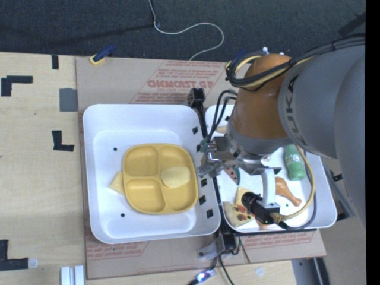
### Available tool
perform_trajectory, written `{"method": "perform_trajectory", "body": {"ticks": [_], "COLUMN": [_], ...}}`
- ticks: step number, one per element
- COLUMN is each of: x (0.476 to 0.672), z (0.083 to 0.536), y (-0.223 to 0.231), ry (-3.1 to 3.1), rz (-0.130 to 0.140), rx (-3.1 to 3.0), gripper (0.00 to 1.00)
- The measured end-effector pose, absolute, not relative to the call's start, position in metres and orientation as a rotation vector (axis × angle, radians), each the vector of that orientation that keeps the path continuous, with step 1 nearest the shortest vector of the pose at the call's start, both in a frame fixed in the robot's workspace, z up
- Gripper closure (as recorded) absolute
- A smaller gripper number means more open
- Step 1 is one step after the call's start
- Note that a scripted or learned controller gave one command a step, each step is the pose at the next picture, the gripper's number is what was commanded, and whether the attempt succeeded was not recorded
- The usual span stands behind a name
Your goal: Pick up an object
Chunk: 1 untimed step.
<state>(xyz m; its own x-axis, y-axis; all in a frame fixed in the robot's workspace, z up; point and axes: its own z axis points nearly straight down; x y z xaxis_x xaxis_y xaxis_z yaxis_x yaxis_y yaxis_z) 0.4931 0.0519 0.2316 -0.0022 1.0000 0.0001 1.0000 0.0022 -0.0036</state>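
Arm [279, 108]: over right bin [317, 218], reaching from right.
Gripper [228, 168]: near divider btw bins; open/closed state cannot tell.
Left bin [101, 123]: yellow divided tray [148, 177], pale round piece [176, 176] in its right compartment.
Right bin objs: green bottle [294, 162], orange-white toy [280, 190], beside arm.

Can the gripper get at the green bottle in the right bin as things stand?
Probably yes. The green bottle lies uncovered near the right bin's far side, beside the orange toy, with nothing on top. The arm already hangs over that bin, so only a short sideways shift seems needed.
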Motion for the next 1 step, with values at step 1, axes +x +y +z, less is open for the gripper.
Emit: {"method": "perform_trajectory", "body": {"ticks": [1], "x": [0.4904], "z": [0.2283], "y": [0.0525], "ry": [-2.22], "rz": [0.005], "rx": [-2.22], "gripper": [1.0]}}
